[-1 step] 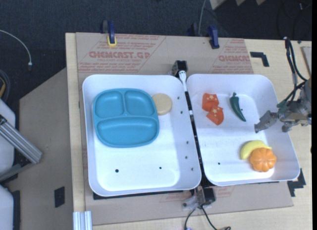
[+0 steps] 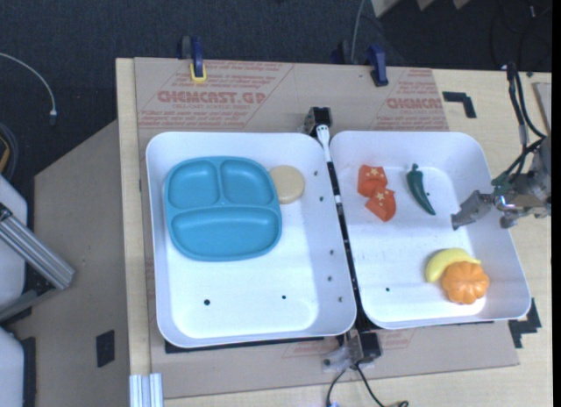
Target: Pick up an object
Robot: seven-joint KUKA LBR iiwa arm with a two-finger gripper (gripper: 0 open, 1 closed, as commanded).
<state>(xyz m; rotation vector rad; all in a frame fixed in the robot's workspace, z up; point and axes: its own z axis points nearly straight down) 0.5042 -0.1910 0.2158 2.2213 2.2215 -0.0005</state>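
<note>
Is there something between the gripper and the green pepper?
Nothing visible. The gripper is at the right bin's right edge, and only bare bin floor lies between it and the green pepper.

Two white bins (image 2: 250, 326) (image 2: 491, 304) are seen side by side on one tabletop (image 2: 131, 221). One blue divided plate (image 2: 224, 208), with three compartments, and one pale round disc (image 2: 287, 183) are counted in the left bin. Five items are counted in the right bin: two red pieces (image 2: 372, 177) (image 2: 382, 207), one green pepper (image 2: 421, 190), one yellow piece (image 2: 443, 262) and one orange pumpkin (image 2: 465, 282). Two blue clamps (image 2: 195, 54) (image 2: 377, 63) are seen at the tabletop's far edge. One robot hand (image 2: 478, 208) is seen at the right bin's rim.
</note>
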